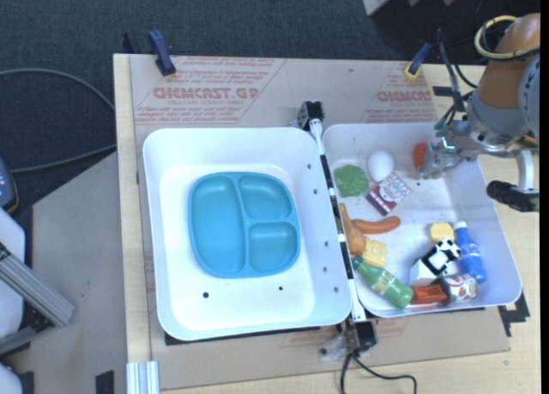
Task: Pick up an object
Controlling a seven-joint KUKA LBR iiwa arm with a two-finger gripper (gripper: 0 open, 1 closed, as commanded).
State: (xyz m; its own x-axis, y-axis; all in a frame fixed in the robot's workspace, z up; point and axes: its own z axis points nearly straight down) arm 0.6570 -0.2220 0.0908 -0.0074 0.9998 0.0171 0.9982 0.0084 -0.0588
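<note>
The right bin holds several small toys. At its back lie a white egg, a green lettuce leaf and a red-and-white packet. A small red-orange piece lies near the back wall. My gripper hangs low over the back right of this bin, just right of that red-orange piece and close to it. I see nothing held in it. An orange sausage lies in the middle of the bin.
At the right bin's front are a yellow cheese wedge, a green bottle, a blue bottle, a black-and-white cow and a red can. The left bin holds a blue divided plate.
</note>
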